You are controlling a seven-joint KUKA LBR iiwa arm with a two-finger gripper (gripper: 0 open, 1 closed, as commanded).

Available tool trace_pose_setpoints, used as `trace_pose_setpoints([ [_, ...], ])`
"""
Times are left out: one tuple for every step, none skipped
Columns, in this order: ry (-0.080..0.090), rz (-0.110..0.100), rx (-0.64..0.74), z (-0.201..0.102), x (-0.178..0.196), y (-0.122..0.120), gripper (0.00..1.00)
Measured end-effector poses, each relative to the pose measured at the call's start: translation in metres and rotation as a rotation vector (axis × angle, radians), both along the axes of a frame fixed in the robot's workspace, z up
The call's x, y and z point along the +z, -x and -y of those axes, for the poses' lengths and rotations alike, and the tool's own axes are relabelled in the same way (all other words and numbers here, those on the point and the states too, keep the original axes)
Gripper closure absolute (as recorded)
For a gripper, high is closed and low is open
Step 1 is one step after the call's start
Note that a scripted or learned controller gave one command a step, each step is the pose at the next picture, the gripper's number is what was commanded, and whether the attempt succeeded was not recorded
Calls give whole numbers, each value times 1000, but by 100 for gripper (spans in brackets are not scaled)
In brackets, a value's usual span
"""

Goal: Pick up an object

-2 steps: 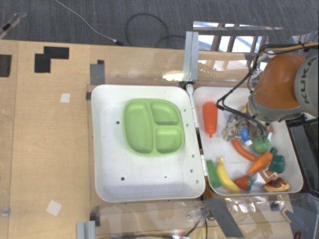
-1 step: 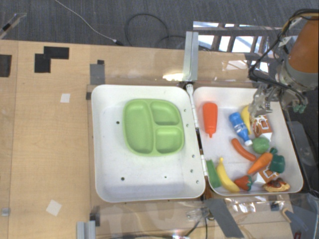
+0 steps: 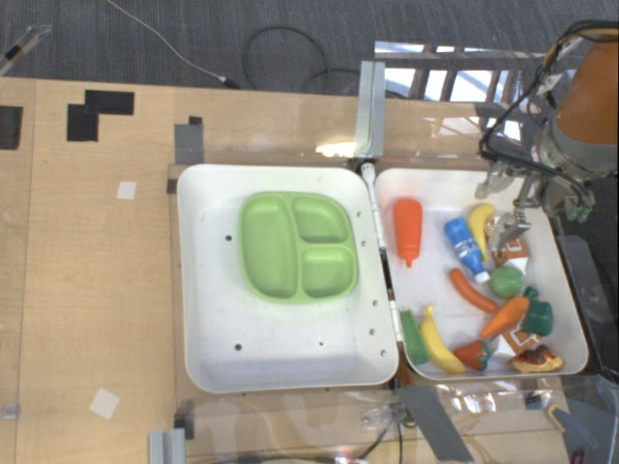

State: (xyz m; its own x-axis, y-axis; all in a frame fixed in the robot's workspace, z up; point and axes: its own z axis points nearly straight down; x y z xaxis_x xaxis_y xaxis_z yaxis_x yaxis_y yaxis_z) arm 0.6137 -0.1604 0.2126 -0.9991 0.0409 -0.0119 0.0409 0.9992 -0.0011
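Observation:
My gripper (image 3: 510, 222) hangs over the back right part of the right bin (image 3: 433, 184). It is just above a small white and orange carton (image 3: 512, 250) and beside a yellow banana (image 3: 481, 222). A blue bottle (image 3: 465, 248) lies to its left, and an orange bottle (image 3: 407, 230) lies further left. In front of the gripper are a green ball (image 3: 505, 281), a red sausage (image 3: 471, 291) and a carrot (image 3: 507, 315). I see nothing held in the gripper.
The left bin (image 3: 208, 356) holds a green divided plate (image 3: 296, 246). At the right bin's front lie a second banana (image 3: 438, 341), a green pepper (image 3: 538, 315), a strawberry (image 3: 474, 354) and a pastry (image 3: 535, 359). A metal frame (image 3: 370, 114) stands behind the bins.

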Motion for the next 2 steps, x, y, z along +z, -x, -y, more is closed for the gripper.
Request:
trace_pose_setpoints([
  [4,16,94,-8,-106,13,0],
  [-1,0,-10,-38,-123,75,0],
])
